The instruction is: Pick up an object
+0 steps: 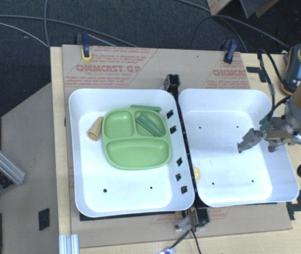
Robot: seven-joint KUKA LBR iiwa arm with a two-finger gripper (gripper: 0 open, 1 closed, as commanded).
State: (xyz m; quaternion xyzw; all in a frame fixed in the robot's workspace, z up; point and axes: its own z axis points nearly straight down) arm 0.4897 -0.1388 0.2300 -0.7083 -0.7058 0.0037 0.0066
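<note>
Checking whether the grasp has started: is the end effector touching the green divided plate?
Apart. The camera view shows the end effector over the right bin, while the green divided plate lies in the left bin.

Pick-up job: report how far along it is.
Nothing looks picked up. The round green divided plastic plate and tan ridged cone lie in the left white bin. The end effector is over the right white bin. Reaching and grasping remain.
</note>
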